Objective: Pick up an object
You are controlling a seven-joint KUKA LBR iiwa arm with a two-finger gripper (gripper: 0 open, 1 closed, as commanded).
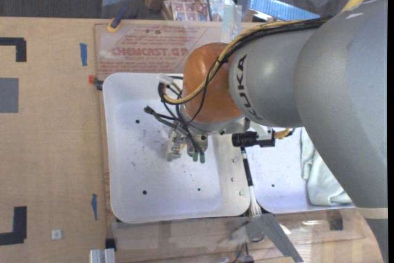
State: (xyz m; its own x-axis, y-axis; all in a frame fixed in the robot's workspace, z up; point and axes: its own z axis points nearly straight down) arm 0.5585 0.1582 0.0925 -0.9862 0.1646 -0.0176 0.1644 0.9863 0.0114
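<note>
The arm (pixel 308 71) comes in from the surface's right edge, its grey bulk covering most of the right bin (pixel 277 185) and its orange band (pixel 206 86) hanging over the upper right part of the left bin (pixel 123 194). Yellow and black cables (pixel 184 95) loop off the band toward the wrist.

The surface (pixel 49 132) is pale wood with black corner marks and small blue tape strips along its left half. The two white bins sit side by side on it, their inner rims touching — the left one takes the middle of the surface, the right one lies toward the right edge. A white cloth (pixel 320 178) is bunched in the right bin, partly under the arm.

The tool (pixel 188 151) points down into the left bin, right of its middle and close to the rim it shares with the right bin. Two green-tipped fingers (pixel 198 157) stand side by side with a narrow gap; whether they are apart or together I cannot tell.

A small pale object (pixel 175 148) lies on the left bin's floor just beside the tool, on its left — touching or not, unclear. Dark specks dot the bin floor around it.
</note>
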